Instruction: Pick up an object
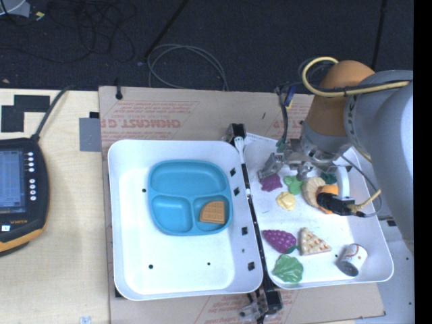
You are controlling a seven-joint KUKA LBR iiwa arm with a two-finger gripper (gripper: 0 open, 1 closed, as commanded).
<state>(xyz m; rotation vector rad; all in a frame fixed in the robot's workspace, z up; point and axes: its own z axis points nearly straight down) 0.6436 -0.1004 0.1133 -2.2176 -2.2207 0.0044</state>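
1. The gripper hangs over the upper part of the right bin, close to the wall that the two bins share.
2. Whether the gripper is wide, narrow or clamped on anything cannot be told from this slanted view, and nothing is clearly seen held in it.
3. A small purple piece lies just below the gripper, on its left side.
4. A green piece lies just beside it to the right, also right under the gripper.
5. A yellow piece sits a little lower, near both of them.
6. A cream piece lies to the right of the green piece, under the wrist.
7. Lower in the right bin, a bunch of purple grapes lies just beside a pizza wedge.
8. A green leaf rests near the bottom rim, just below the grapes.
9. A small can lies tipped on its side in the lower right corner, apart from the rest.
10. The left bin holds a blue divided plate.
11. A waffle piece lies in the plate's lower right compartment.
12. Both bins stand on a sheet of cardboard, and a control pendant lies on the bench well to the left.
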